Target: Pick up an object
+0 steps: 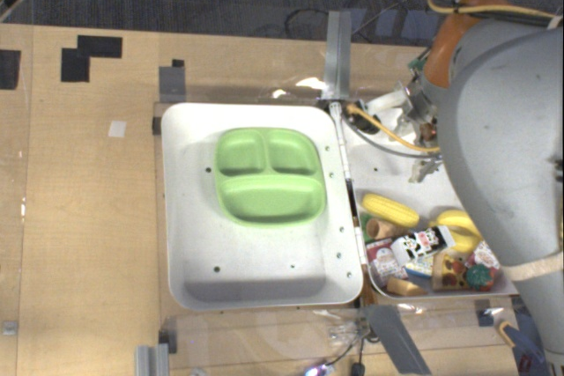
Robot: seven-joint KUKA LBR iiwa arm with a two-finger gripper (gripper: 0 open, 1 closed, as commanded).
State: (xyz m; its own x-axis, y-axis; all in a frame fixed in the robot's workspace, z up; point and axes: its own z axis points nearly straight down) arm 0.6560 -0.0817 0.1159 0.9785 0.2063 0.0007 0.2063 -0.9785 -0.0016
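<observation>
Progress looks slight: toys, among them a yellow corn cob (390, 209), lie piled in the right bin (381, 161) (nothing lifted), the gripper (421, 117) poised above, finger state impossible to tell.

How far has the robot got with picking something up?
Nothing looks picked up yet. The corn cob, the banana and the other toys lie piled in the right bin. The green tray sits alone in the left bin. The arm hangs over the right bin, gripper low at its far end. Grabbing and lifting are left.
</observation>
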